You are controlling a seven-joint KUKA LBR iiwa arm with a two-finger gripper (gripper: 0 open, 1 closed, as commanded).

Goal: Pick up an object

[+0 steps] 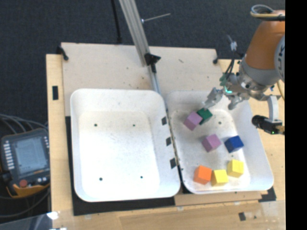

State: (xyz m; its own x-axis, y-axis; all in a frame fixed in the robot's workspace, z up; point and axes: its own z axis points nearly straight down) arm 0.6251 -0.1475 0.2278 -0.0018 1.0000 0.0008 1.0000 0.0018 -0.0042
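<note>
Seven blocks lay loose in the right bin (261,164), none held. Nearest, just below-left of the pincer (223,99), sat the green block (205,114) touching a purple block (193,120), probably the target. The pincer's fingers were spread with nothing between them, hovering over the bin's far rim. Whether the fingertips touched the bin floor was unclear.

Dark grey carpet floor (57,13) around a light wooden bench (110,63), a teach pendant (26,159) lying at left, metal pole (134,23) rising behind.
</note>
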